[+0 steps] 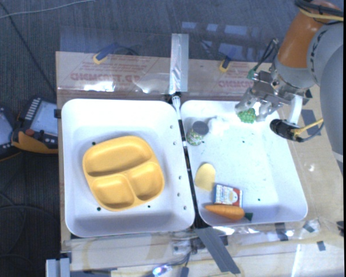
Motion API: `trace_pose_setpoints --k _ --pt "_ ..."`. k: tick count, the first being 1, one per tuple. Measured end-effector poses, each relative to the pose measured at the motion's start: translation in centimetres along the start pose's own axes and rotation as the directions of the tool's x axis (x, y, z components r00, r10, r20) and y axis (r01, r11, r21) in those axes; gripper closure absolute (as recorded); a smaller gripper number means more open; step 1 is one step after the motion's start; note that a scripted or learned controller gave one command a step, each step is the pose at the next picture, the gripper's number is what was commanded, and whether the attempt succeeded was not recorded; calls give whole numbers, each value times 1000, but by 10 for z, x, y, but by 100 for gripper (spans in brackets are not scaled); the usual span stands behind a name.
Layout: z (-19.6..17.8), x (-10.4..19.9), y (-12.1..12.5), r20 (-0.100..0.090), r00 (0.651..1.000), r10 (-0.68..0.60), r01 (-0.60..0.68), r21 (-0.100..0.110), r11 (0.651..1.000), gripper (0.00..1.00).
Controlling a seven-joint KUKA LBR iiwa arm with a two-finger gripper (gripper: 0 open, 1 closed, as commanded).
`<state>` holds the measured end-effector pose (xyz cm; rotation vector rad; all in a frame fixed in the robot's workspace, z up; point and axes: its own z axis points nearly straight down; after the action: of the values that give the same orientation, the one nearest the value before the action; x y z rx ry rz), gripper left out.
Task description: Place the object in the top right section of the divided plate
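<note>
Over the far right corner of the right bin (288, 172), the gripper (255, 109) is seen raised, with a small green object (247, 115) caught between its fingertips; the claw is judged to be closed on it, though the piece is too small for its kind to be told. The arm (303, 33) is brought in from the right, its orange band above the wrist.

In the left bin (75, 154) the yellow divided plate (123, 171) is laid, with one long section along its far side and two smaller sections nearer the camera. It is well apart from the gripper.

In the right bin other things are left lying: a small jar (197, 130) near the dividing wall, a pale yellow slice (205, 176), a red and white packet (227, 195) and a carrot (225, 212) along the near wall.

For the step in hand, the green piece should be carried high enough for the rims between the bins to be cleared. It should be lowered well inside the plate's top right section, and released only once it is close above the plate, so that bouncing into a neighbouring section is avoided.
</note>
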<state>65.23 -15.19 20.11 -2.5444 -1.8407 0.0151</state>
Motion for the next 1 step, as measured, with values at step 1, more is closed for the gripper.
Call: trace_pose_setpoints --k 1 --pt "21 73 -7 -4 945 -327 327 -1 945 100"
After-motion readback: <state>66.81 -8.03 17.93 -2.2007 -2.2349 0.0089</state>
